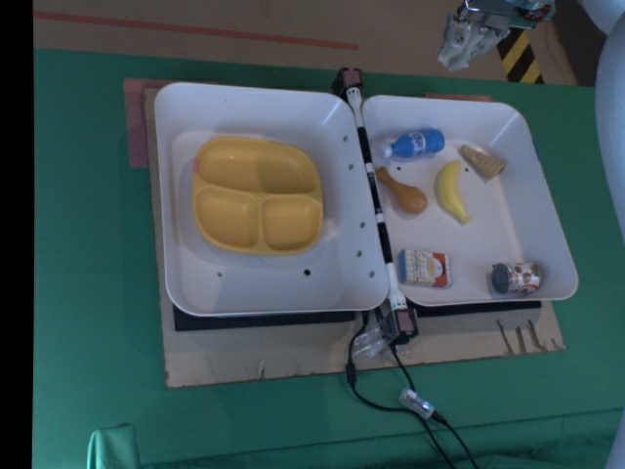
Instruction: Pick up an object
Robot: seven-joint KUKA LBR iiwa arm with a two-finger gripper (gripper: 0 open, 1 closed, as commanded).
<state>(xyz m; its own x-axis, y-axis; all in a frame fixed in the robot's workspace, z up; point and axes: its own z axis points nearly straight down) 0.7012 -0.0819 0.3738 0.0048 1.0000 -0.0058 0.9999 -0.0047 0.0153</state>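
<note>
Cable lower centre. Banana right bin: light, stiff, smooth; pinch mid-curve. Gripper upper right, jaws state unclear.

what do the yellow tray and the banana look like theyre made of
Yellow tray: likely moulded plastic, smooth with a slight sheen, one even colour, rounded compartment walls. Banana: probably a plastic toy, uniformly bright yellow and smooth with no spots, though a real fruit cannot be ruled out from this view.
</note>
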